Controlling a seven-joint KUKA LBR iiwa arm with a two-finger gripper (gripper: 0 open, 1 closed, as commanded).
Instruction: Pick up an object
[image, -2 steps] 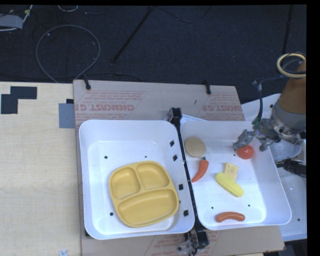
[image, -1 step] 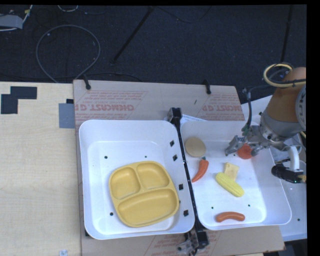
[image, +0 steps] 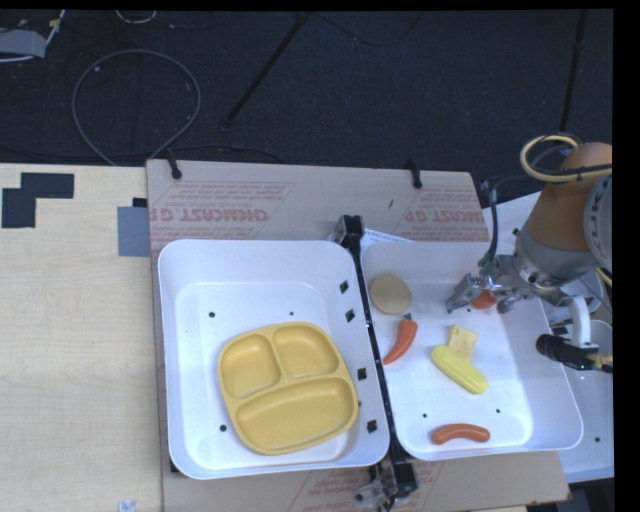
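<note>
At the right bin's (image: 560, 425) upper right, the pincer (image: 484, 296) grips a small red-orange object (image: 485, 298). Below lie a corn cob (image: 458, 369), chili pepper (image: 400, 341) and sausage (image: 460, 434).

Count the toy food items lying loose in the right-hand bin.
5: a tan round piece at the upper left, an orange pepper below it, a cheese wedge, corn, and a sausage. The gripper may hide more.
</note>
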